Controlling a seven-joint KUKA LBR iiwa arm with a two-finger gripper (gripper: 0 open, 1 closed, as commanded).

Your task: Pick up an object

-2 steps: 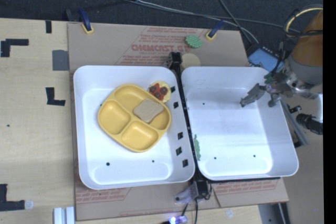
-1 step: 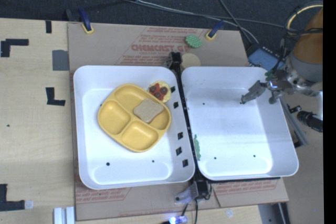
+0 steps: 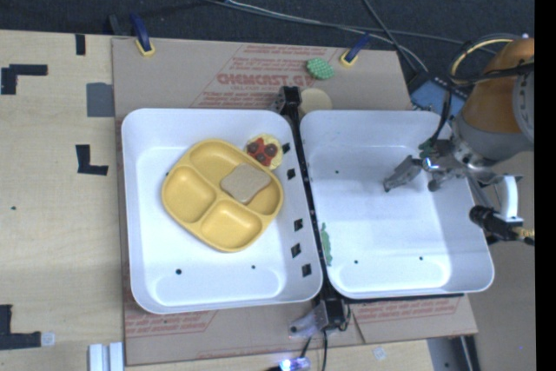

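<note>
Gripper (image 3: 408,176) sits over the right bin (image 3: 382,274), near its upper right part, reaching in from the right; I cannot tell its state from this angle, and I see nothing in it. Objects lie in the left bin (image 3: 152,274): a yellow divided tray (image 3: 195,195) with a tan slab (image 3: 245,182) resting on its upper right compartment, and a small red-and-dark item (image 3: 265,150) just beside the tray's top corner, near the divider. A green scrap (image 3: 325,241) lies at the right bin's left wall. A green dotted piece (image 3: 320,67) rests on the cardboard behind both bins, well apart from the arm.
</note>
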